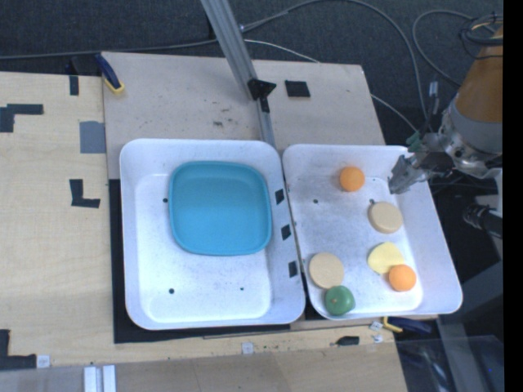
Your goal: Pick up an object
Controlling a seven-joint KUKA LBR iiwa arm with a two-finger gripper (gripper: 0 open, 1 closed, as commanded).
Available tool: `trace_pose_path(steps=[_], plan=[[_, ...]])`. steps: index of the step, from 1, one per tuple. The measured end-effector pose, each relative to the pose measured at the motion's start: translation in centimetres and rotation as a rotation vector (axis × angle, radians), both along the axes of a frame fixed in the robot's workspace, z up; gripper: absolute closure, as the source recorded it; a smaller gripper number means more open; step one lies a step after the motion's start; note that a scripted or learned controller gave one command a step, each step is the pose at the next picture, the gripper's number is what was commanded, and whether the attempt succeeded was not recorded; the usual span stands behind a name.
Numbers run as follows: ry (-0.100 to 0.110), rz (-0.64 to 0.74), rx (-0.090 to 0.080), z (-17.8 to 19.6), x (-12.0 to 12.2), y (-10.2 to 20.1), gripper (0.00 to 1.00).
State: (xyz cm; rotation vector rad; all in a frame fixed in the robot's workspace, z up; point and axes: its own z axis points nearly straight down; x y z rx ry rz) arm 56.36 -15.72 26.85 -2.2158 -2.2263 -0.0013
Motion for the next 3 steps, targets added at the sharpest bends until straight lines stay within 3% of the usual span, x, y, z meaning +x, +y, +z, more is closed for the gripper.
trace_pose_path(steps=[3], plan=[[0.002,0.000,0.000,-2.0,4.5,14.6,1.00]])
